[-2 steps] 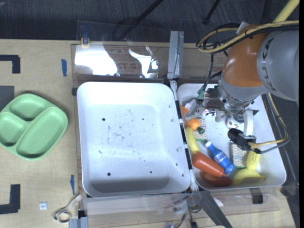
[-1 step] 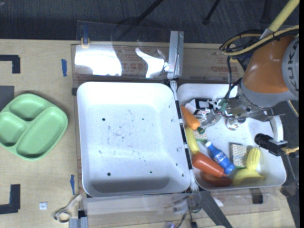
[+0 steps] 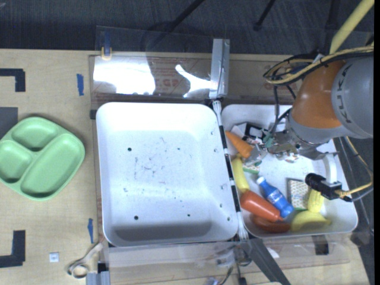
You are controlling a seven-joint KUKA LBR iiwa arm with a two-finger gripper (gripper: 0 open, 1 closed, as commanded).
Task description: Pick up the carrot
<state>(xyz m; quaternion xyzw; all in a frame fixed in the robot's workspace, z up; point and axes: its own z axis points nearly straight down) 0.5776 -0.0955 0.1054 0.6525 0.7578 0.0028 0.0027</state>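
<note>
My claw low in the right bin, just beside the carrot, its grip I cannot tell, blue bottle nearby, left bin alongside.

My arm is grey with an orange band above the wrist. The right bin is white; at its ten o'clock lies an orange carrot. Toward six o'clock sit a blue bottle with a white label and a red-orange pepper. At five o'clock is a yellow banana. The left bin is white with faint blue scribbles. At nine o'clock of the bench rests a pale green divided plate.
</note>
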